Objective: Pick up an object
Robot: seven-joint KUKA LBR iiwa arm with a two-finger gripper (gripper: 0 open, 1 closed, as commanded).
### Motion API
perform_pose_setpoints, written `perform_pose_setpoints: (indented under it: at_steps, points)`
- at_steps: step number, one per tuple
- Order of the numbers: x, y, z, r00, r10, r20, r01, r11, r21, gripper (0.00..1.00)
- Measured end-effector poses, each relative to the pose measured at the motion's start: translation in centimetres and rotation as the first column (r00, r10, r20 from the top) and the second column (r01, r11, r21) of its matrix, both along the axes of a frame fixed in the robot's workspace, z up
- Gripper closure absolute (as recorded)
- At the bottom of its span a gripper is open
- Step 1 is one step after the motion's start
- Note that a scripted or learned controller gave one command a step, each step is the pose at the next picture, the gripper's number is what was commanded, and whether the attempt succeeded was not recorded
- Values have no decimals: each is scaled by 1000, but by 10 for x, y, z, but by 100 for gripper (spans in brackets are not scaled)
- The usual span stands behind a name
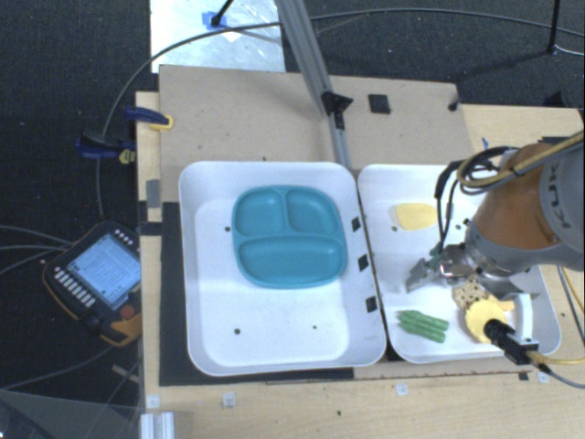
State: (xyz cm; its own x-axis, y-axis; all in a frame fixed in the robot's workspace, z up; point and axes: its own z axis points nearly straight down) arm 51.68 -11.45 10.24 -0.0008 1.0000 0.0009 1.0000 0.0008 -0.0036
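Over the right bin (384,245), the gripper (422,275) is seen low, jaws spread wide with nothing between them. No pick is recorded yet. Candidate objects all lie in the right bin: green beans (422,325) just below the gripper, a yellow item (482,317), a brown waffle piece (468,293), a pale yellow slice (415,215). Descent, closure and lift are judged outstanding.

Probably a robotics lab: teach pendant (96,282), trailing cables (119,108), clamped bench (274,117).
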Motion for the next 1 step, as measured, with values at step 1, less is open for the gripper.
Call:
perform_pose_setpoints:
  at_steps: [1]
  points:
    - [2,0,14,1000,1,6,-1,1000,-1,100]
